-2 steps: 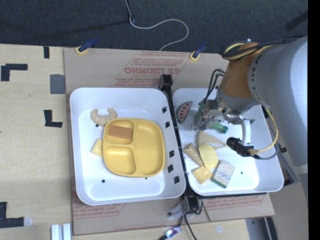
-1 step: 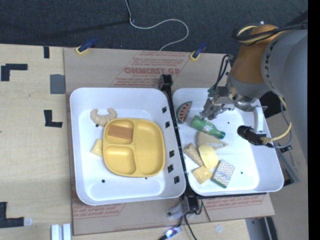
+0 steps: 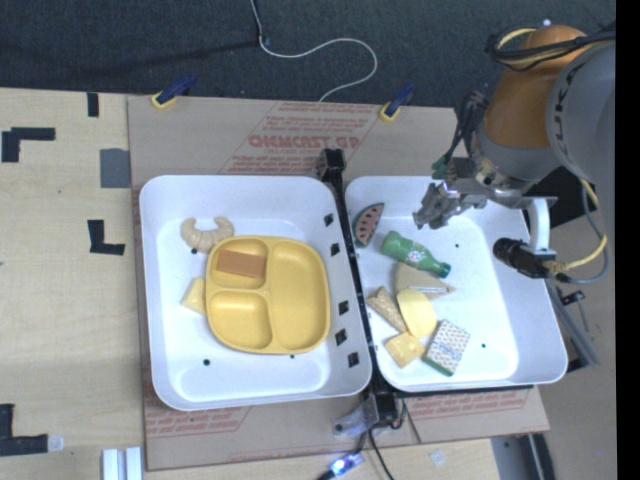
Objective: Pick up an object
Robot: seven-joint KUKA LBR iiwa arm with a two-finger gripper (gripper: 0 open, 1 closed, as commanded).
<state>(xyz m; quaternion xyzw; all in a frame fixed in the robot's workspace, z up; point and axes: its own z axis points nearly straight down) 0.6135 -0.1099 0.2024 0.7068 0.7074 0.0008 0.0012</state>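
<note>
Tool (image 3: 432, 211) hovers just above bottle (image 3: 413, 253), grip state unclear, holding nothing visible; pick not yet done

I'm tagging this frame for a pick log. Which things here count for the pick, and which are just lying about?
For the pick, in the right bin near the claw:
green bottle
watermelon slice
patterned packet
pale yellow pieces

Just lying about:
left bin with the yellow tray, brown block and croissant
white cable

Arm (image 3: 540, 98) over right bin (image 3: 520, 353), above bottle (image 3: 413, 253).
</note>
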